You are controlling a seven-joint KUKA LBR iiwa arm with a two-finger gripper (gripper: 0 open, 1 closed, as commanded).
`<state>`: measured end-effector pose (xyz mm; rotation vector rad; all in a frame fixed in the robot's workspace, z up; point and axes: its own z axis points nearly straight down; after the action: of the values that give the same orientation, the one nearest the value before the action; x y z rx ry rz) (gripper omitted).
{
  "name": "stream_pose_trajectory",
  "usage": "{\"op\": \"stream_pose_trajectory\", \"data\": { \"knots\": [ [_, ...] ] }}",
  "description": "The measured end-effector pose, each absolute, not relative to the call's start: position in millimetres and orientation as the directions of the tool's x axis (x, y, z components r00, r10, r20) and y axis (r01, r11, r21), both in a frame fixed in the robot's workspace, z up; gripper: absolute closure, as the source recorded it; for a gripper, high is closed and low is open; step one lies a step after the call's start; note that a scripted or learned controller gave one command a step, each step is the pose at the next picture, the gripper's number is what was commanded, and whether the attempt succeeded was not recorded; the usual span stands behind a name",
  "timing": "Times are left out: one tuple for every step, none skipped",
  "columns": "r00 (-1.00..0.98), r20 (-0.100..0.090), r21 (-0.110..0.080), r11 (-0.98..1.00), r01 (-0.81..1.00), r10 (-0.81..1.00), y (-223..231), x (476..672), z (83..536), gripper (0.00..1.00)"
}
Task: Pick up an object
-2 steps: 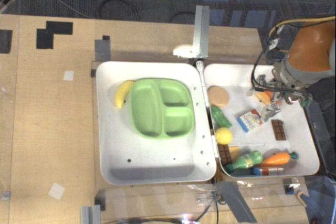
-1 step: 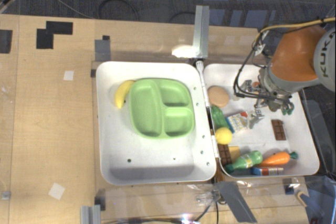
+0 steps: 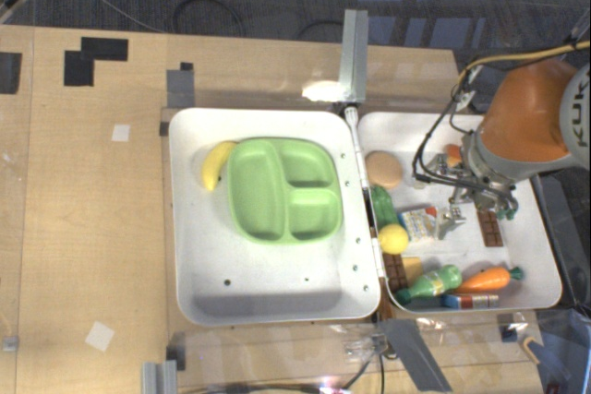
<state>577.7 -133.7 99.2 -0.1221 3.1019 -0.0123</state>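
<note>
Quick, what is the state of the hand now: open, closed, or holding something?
Hand: over the right bin, above a small packet; open or closed cannot be told, and nothing is visibly held.

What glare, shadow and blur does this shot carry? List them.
Camera view: a bright glare patch sits on the bench behind the left bin; the green tray throws soft shadow; the right bin items look slightly soft; the gripper is small and indistinct.
</note>
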Motion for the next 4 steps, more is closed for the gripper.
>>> {"op": "stream_pose_trajectory", "data": {
  "knots": [
    [-0.998, -0.038, -0.006, 0.999, 0.044, 0.044, -125.4, 530.5, 97.7, 0.00],
    [-0.970, -0.025, -0.012, 0.970, -0.242, -0.243, -178.6, 626.0, 97.7, 0.00],
    [-0.994, -0.031, -0.012, 0.994, -0.106, -0.106, -151.6, 595.0, 98.5, 0.00],
    [-0.982, -0.018, 0.003, 0.982, 0.189, 0.189, -96.2, 551.9, 90.5, 0.00]
  ]
}}
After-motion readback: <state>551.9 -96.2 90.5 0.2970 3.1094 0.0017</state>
